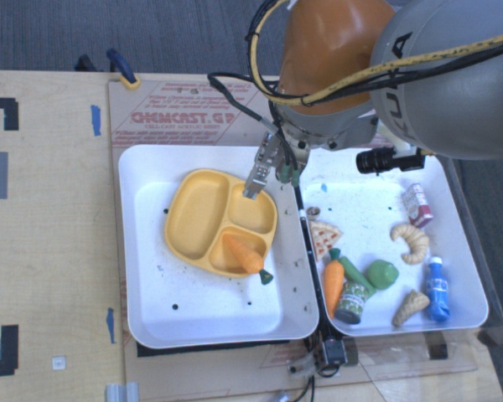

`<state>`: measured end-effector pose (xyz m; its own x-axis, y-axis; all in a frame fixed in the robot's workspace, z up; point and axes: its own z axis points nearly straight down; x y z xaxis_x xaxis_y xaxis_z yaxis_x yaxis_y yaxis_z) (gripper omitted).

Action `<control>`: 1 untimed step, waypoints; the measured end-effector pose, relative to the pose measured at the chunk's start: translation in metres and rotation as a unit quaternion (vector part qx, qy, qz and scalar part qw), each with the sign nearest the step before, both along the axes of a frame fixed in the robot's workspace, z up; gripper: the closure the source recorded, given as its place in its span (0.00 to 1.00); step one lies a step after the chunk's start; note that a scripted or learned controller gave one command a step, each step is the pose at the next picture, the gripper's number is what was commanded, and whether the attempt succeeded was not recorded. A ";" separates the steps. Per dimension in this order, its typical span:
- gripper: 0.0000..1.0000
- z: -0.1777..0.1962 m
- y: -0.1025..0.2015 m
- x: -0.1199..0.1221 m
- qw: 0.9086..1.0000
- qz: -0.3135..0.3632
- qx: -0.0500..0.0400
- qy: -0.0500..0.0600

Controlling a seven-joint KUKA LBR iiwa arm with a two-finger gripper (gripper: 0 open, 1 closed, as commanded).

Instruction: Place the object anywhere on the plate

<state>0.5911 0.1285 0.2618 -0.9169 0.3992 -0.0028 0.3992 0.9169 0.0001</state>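
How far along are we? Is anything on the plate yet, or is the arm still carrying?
Looks done: a toy carrot lies in the near compartment of the yellow plate in the left bin. In hand: nothing visible; the gripper sits over the plate's far right compartment with no object between its fingers. Left: probably only pulling the arm away. The other toys sit in the right bin.

The flat brown cardboard sheet (184, 115) lying under the far edge of the white bins carries red print. Its large line reads roughly "CHEMCAST GP"; the smaller red lines above and below it are too fine to read. The grey robot arm (453, 74) shows part of black lettering, seemingly "KU".
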 end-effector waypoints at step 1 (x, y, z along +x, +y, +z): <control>1.00 -0.073 0.066 0.009 1.000 -0.024 0.001 0.005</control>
